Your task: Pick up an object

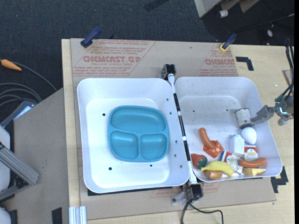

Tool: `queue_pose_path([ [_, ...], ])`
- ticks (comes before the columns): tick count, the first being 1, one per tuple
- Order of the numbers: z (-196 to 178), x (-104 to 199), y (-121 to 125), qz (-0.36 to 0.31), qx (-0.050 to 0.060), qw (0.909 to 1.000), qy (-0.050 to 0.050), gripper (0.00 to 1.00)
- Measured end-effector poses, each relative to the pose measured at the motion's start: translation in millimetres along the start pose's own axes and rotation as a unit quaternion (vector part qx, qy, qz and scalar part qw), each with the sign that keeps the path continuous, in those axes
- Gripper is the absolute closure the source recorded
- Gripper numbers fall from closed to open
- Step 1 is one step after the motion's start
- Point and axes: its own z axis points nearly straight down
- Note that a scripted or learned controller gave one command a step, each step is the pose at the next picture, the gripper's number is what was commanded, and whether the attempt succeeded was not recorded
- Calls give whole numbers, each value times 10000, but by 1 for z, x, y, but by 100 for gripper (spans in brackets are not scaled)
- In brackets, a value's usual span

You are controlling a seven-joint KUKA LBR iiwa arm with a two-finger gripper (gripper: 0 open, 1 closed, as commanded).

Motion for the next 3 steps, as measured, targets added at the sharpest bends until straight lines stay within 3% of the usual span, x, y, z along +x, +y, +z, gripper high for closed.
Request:
queue_pose_path([
  [1,137,0,12,-18,-6,10000,30,0],
  [2,148,72,45,-6,-8,10000,-2,0],
  [3,148,117,26,-3,11,10000,5,0],
])
